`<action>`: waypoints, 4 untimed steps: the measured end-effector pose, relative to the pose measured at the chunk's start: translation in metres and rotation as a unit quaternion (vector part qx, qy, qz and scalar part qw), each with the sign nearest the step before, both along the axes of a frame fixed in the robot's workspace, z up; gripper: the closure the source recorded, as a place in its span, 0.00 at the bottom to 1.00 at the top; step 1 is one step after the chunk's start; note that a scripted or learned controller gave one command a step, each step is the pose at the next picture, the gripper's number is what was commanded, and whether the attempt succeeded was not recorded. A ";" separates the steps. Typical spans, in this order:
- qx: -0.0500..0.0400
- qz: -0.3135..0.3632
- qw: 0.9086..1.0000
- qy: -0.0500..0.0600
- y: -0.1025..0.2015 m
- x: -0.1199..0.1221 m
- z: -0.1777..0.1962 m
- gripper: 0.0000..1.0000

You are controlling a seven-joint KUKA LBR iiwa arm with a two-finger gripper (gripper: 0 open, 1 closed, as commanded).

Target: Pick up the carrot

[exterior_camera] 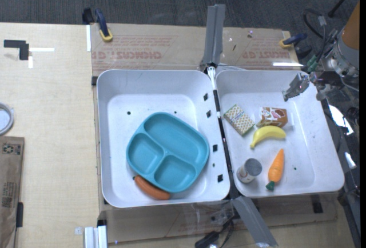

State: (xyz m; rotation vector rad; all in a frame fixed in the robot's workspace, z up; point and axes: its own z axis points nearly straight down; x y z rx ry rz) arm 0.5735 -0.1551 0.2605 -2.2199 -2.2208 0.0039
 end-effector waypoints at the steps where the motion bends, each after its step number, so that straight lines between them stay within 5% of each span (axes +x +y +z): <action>1: 0.001 0.034 0.999 0.000 -0.003 -0.051 -0.155 0.00; 2: 0.001 0.049 0.999 0.000 -0.013 -0.087 -0.170 0.00; 3: 0.000 0.047 0.999 -0.001 -0.013 -0.086 -0.160 1.00; 4: 0.000 -0.037 0.999 -0.001 0.050 -0.076 -0.050 1.00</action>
